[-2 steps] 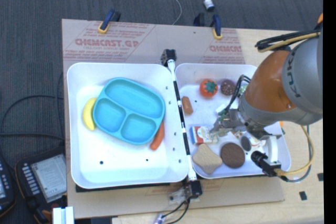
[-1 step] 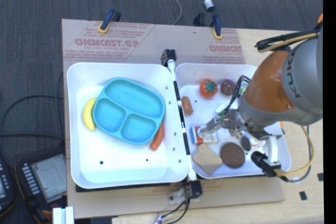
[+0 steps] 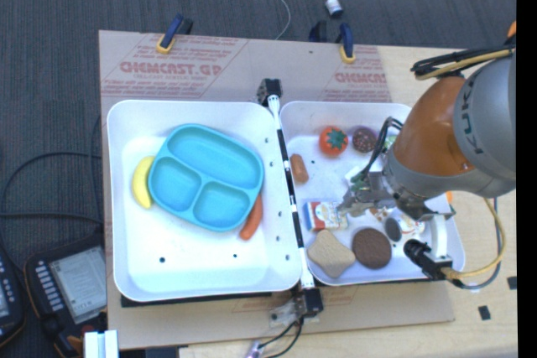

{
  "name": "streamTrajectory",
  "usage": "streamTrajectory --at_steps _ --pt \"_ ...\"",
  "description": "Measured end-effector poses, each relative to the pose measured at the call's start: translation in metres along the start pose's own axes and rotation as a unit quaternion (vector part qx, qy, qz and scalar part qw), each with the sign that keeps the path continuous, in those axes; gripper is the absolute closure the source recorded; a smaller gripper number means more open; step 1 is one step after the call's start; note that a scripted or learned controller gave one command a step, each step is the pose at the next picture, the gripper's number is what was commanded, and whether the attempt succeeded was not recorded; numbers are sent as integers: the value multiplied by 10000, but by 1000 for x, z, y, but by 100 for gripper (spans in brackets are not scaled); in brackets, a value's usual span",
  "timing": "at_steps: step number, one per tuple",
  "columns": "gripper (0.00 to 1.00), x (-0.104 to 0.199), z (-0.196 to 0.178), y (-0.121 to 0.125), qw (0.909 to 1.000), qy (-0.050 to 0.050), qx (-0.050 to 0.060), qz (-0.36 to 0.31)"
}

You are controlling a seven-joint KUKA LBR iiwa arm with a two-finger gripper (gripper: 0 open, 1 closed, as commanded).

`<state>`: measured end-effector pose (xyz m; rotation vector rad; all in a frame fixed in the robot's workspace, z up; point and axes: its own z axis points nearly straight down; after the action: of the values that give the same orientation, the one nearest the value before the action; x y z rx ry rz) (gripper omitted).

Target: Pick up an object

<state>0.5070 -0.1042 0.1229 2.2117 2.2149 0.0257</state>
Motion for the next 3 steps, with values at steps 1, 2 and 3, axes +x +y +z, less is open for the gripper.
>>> streamTrajectory --at_steps 1,2,3 --pt "0 0 0 0 10000 0 0 -1" --pt "0 7 31 -16 10000 -16 -9 2" --pt "100 4 19 -15 10000 -44 -34 19"
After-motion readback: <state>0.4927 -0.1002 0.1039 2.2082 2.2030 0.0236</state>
